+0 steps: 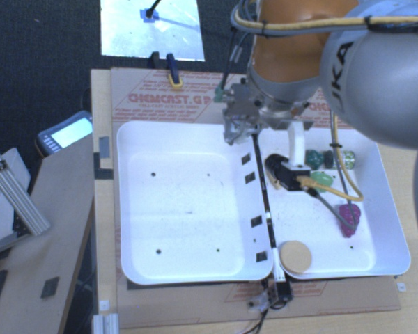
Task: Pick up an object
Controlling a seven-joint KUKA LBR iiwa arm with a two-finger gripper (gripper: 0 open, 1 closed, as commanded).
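My gripper hangs over the far end of the divider between the two white bins, under the orange wrist band. In the right bin lie a magenta berry-like object at mid right, a round tan disc in the near left corner, and a light green piece. A teal object, a dark green one and a clear yellowish one sit in a row further back. None of these is between the gripper's fingers.
The left bin shows its bare white floor with small dark holes. Behind the bins lie a shiny metal plate and a blue-and-yellow clamp. A grey device sits at the left.
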